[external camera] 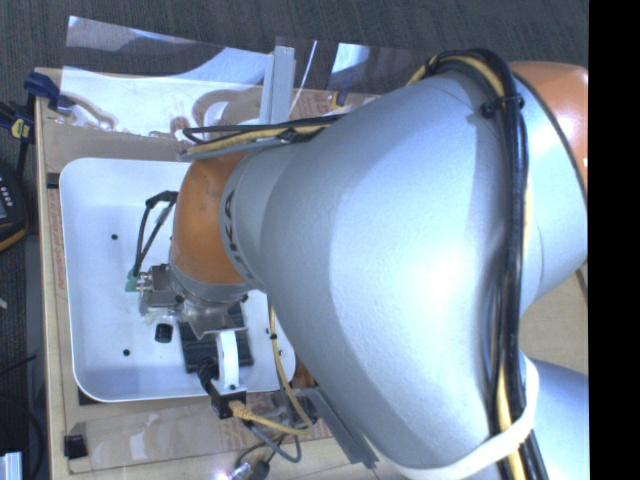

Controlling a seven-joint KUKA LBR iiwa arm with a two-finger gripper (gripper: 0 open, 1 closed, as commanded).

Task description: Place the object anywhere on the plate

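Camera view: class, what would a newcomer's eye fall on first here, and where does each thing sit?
The big grey arm dominates, covering the centre and right of the view, its orange band just above the wrist. It reaches down into the white bin on the left, where a small black thing shows against the bin floor beside the wrist.

The grey arm [400,268] reaches in from the right, orange-banded wrist [200,238] and gripper [172,303] pointing down.
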